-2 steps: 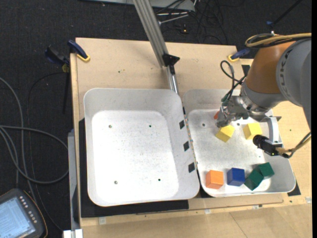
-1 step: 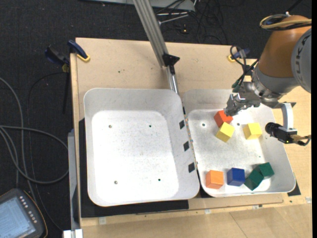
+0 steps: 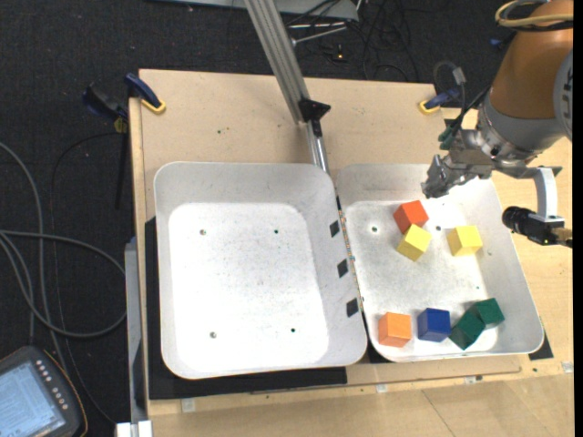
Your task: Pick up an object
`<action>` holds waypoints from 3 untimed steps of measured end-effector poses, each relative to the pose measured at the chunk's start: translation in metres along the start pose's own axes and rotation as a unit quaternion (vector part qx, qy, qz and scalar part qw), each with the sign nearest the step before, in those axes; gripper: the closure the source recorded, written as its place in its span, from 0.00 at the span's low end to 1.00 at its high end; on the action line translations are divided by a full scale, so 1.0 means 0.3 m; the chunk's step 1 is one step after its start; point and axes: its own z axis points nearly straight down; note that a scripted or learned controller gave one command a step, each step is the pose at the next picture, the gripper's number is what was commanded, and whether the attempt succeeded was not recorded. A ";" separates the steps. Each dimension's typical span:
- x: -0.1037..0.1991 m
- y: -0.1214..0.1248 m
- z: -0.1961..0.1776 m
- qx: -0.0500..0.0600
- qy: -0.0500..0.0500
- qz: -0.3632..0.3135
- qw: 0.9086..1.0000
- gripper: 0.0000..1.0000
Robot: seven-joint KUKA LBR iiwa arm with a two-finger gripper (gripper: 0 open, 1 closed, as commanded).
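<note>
**Gripper poised over the right bin's far edge**

The arm (image 3: 533, 71) comes in from the right, its orange band high above the wrist and the grey wrist bent down and leftward toward the right bin (image 3: 510, 271). The gripper (image 3: 435, 184) hangs at that bin's far rim, tilted, its dark tip pointing down at the white floor. Whether it is wide or narrow cannot be told — the tip reads as one dark mass, and nothing shows between it.

Everything else is placed from the red-orange cube (image 3: 411, 215), the block nearest the gripper. It lies in the right bin just below and left of the gripper tip, apart from it. Touching its lower side, or very nearly, is a yellow cube (image 3: 413, 242). A second yellow cube (image 3: 465, 239) sits to the right of the red-orange one and a little lower, clear of both.

Well below the red-orange cube, along the right bin's near wall, a row of blocks runs rightward: an orange cube (image 3: 394, 328), a blue cube (image 3: 434, 324) just beside it, then two dark green cubes (image 3: 477, 322) pressed together near the corner.

To the left of the red-orange cube, past the seam where the two bins meet, lies the left bin (image 3: 173, 244) — a white, speckled floor with a few small dark dots.
</note>
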 end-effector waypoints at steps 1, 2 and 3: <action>0.000 0.005 -0.115 0.001 0.000 0.000 1.000 1.00; 0.140 0.004 -0.075 0.004 0.001 -0.002 1.000 1.00; 0.315 -0.016 -0.062 0.004 0.002 -0.003 1.000 1.00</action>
